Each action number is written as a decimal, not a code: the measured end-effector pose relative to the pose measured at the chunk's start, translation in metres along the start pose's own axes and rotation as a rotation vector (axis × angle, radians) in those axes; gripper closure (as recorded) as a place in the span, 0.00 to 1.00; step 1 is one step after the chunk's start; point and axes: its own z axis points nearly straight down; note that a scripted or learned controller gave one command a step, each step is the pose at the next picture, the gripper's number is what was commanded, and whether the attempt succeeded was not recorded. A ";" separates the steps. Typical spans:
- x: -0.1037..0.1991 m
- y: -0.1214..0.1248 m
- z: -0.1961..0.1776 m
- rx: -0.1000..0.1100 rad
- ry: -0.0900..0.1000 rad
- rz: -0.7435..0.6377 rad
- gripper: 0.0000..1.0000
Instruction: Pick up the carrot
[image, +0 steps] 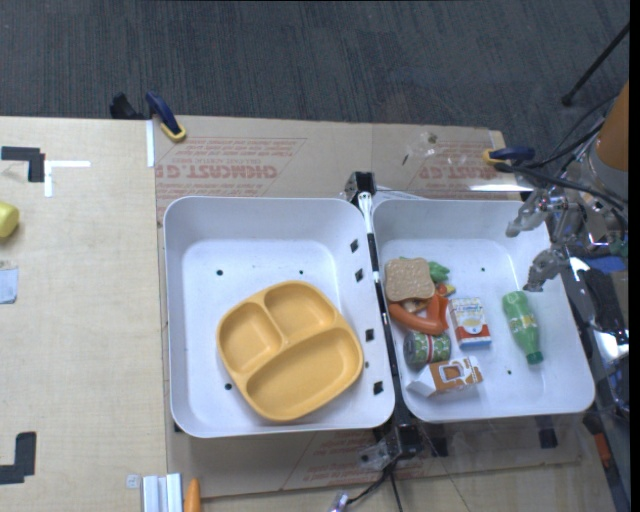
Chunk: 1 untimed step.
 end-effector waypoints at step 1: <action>0.010 0.088 0.102 -0.002 -0.001 -0.101 0.00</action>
